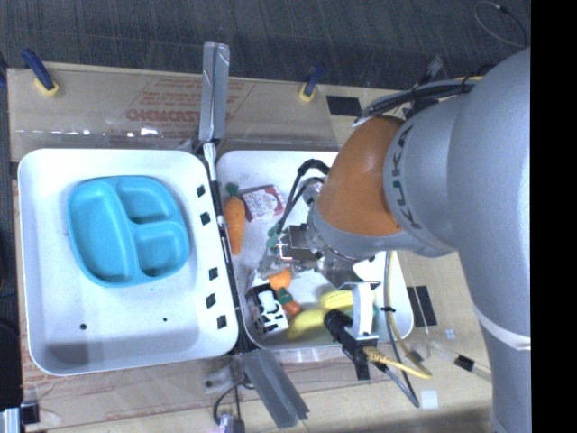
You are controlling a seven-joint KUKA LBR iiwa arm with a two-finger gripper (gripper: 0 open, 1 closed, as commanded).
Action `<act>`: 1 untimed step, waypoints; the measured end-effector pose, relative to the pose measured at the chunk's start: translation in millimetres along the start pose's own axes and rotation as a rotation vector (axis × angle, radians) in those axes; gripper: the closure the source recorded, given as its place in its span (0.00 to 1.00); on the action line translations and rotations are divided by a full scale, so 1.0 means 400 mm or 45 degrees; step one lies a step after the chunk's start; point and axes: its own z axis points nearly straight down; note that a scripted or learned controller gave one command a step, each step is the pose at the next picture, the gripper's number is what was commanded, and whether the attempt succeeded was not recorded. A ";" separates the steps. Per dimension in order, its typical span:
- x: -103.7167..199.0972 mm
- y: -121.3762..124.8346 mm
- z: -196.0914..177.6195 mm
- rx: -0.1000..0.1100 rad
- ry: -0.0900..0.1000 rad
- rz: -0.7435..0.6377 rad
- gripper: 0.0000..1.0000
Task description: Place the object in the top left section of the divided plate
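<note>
A blue divided plate lies in the left bin, with nothing in its sections. The right bin holds several toy foods: a carrot, a reddish packet, a yellow banana and small orange pieces. My gripper hangs low over the right bin, just above the orange pieces, with the arm's orange band and wrist covering most of it.
A black and white object lies at the right bin's front left corner. A grey divider bar runs between the bins. The arm's body hides the right bin's right half. Blue clamps hold the cardboard at the back.
</note>
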 end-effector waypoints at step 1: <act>0.312 0.066 -0.156 0.003 -0.001 -0.071 1.00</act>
